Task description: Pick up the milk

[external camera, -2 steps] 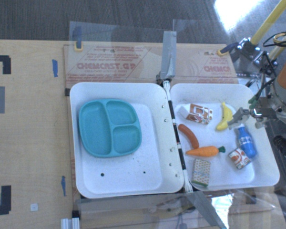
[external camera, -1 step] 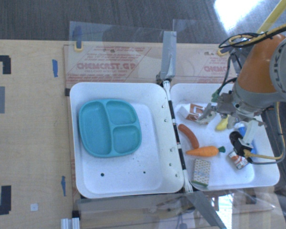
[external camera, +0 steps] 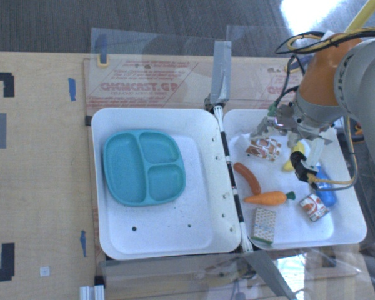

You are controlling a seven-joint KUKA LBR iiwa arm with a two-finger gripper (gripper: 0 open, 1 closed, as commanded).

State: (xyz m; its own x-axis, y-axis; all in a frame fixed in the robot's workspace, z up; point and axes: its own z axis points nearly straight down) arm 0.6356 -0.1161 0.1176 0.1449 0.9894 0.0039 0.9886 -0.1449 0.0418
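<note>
Camera view showed the milk [external camera: 264,147], a small brown-and-white carton, lying on its side near the back of the right bin [external camera: 350,230], apart from the sausage [external camera: 247,177] and the carrot [external camera: 269,198] in front of it. The gripper [external camera: 270,125] hung just behind and above it; whether it was open or closed could not be told. The carton's long axis ran roughly left to right, dipping slightly toward the right; which end was its top was too small to read. It was probably light, with smooth, slightly yielding walls. Gripping across the short width at mid-length looked the safest hold.
</note>
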